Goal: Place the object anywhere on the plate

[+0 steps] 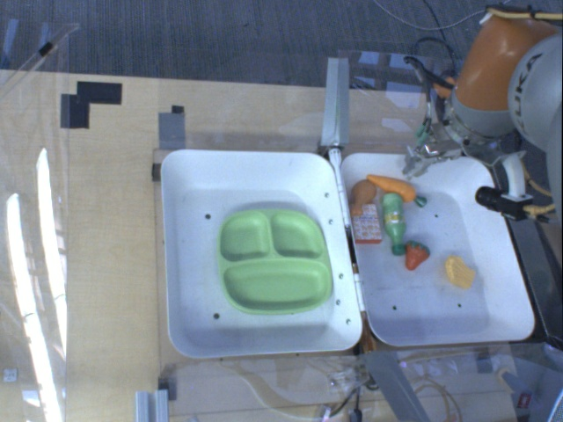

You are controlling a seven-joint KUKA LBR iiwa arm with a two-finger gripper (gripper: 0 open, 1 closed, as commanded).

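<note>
Toys lie loose in the right bin (440, 328), all below and to the left of the gripper (428, 152), which hangs at that bin's far rim with nothing visible between its fingers; whether they are parted or closed cannot be told. Nearest the camera sits a yellow piece (459, 272), then a strawberry (415, 255), a green bottle (394, 221) and a small carton (367, 224); the carrot (391, 185) and a brown lump (361, 192) lie closest under the gripper. No object is on the plate (274, 262), a green three-part dish well to the gripper's left in the left bin (185, 236). A clean pick likely means choosing an item that stands apart, such as the yellow piece, since the carton, bottle and brown lump crowd together by the dividing rim. Both bins rest on a pale wooden bench (106, 236); dark carpet (220, 25) and loose cables (422, 7) lie beyond.
</note>
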